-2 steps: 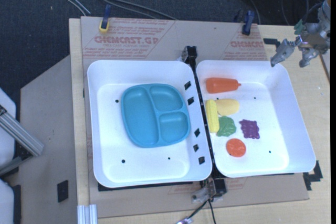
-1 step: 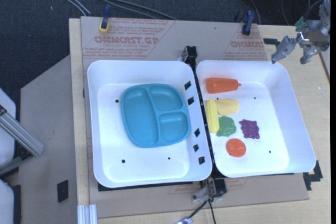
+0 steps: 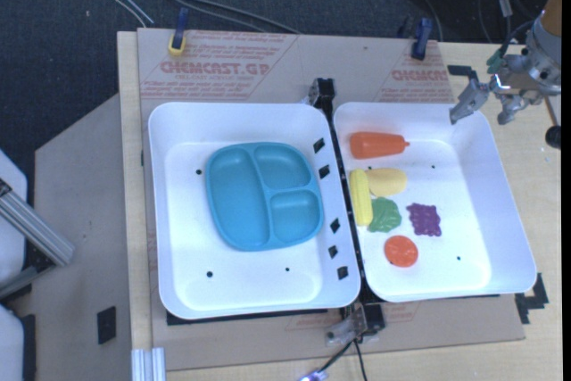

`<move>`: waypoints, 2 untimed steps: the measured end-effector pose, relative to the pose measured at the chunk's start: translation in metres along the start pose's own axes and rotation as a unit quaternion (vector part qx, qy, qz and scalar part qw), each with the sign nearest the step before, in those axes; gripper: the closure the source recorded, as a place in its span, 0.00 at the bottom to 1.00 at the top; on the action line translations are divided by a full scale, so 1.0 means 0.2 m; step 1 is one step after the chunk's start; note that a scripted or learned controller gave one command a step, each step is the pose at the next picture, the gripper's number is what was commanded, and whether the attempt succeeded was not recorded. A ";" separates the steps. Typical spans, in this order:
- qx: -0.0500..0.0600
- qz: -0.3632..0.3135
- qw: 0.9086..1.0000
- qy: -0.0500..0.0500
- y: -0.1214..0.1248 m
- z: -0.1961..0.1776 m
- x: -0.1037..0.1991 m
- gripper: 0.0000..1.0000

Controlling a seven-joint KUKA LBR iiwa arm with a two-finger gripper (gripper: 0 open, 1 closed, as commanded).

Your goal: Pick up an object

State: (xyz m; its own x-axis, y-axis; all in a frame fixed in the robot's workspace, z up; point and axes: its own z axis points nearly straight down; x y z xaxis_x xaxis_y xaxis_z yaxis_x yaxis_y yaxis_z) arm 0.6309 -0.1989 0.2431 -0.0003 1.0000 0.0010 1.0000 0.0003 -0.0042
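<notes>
And here we are above the bench, two shallow white bins side by side. The left bin (image 3: 169, 263) carries a blue divided plate (image 3: 264, 194), lying flat, a little tilted in its frame, three compartments showing, nothing in them.

Over to the right bin (image 3: 500, 254), where the toy food sits bunched toward the inner wall. Nearest the far side, an orange carrot (image 3: 378, 144) lies crosswise. Just below it, a yellow corn cob (image 3: 359, 197) runs lengthwise along the divider, with a pale yellow piece (image 3: 387, 182) touching its side. A green leafy piece (image 3: 385, 215) sits right under that, against the corn. A purple bunch of grapes (image 3: 425, 219) lies just beside the green, slightly apart. Nearest the camera, an orange-red tomato (image 3: 401, 252) rests alone, close below the green piece.

The arm comes in at the upper right, and the gripper (image 3: 486, 101) hangs over the far right corner of the right bin, well away from all the food. Its two fingers are spread apart, one finger (image 3: 466, 106) pointing down over the bin's rim, and there is nothing between them. Every object lies on the bin floor, none lifted.

A blue clamp (image 3: 421, 37) and a yellow-blue clamp (image 3: 179, 36) grip the board's far edge
</notes>
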 end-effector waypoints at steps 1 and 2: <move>0.000 0.000 1.000 0.000 0.02 0.27 -0.04 0.00; 0.001 0.000 1.000 0.000 0.02 0.55 -0.09 0.00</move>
State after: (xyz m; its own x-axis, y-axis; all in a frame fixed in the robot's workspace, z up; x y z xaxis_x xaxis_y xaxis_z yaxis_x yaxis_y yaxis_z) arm 0.6346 -0.2173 0.1339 0.0004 1.0000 0.0016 1.0000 -0.0004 -0.0054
